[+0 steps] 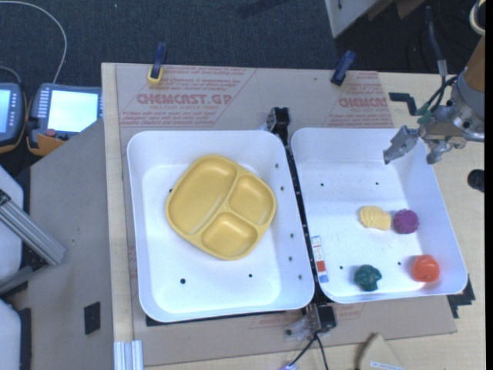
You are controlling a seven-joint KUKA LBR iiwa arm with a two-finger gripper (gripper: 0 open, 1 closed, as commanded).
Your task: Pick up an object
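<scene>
At the frame's right edge the tool (416, 146) hangs over the right bin's (339, 206) upper right corner, fingers spread wide, holding nothing. Yellow (375, 218), purple (406, 222), orange (424, 268) and green (367, 277) objects lie lower right.

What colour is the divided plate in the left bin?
Yellow. The divided plate shows plainly in the camera view.

Two white bins (146, 206); one yellow divided plate (221, 206); four small toy foods (375, 218).
</scene>
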